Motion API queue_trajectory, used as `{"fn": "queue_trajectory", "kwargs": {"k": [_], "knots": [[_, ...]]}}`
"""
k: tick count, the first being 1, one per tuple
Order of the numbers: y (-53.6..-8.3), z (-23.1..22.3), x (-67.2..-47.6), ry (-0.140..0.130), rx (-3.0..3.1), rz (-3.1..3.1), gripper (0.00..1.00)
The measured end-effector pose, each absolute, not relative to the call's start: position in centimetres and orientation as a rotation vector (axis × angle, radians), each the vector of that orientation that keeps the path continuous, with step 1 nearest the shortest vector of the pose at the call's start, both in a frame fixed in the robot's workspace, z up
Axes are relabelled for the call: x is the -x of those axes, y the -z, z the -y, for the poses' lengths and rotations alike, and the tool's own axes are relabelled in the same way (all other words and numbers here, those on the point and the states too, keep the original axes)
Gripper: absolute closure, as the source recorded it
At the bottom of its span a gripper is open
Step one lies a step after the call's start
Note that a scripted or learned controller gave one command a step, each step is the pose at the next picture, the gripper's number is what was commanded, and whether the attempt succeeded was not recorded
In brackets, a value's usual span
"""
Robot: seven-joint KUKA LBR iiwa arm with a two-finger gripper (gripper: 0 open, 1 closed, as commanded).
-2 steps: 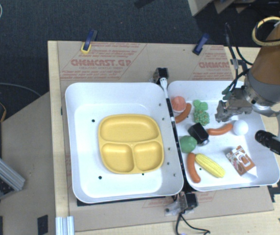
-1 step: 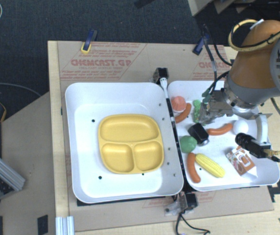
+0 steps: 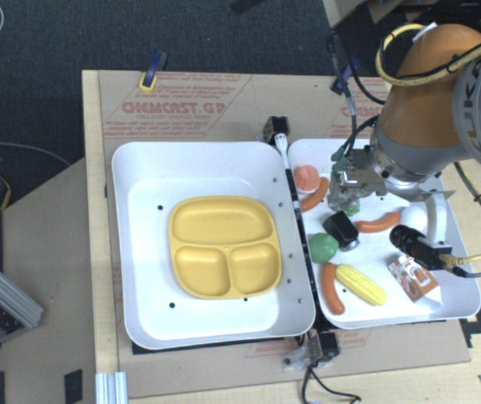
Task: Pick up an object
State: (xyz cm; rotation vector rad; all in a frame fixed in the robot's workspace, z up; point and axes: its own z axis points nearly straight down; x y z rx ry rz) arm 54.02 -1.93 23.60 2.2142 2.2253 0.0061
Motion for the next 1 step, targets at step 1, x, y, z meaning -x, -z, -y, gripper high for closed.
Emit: {"fn": "queue_trajectory", "kwargs": {"k": [1], "knots": [[-21.43, 2.8, -53.74, 0.005, -2.225, -2.223, 1.0]]}}
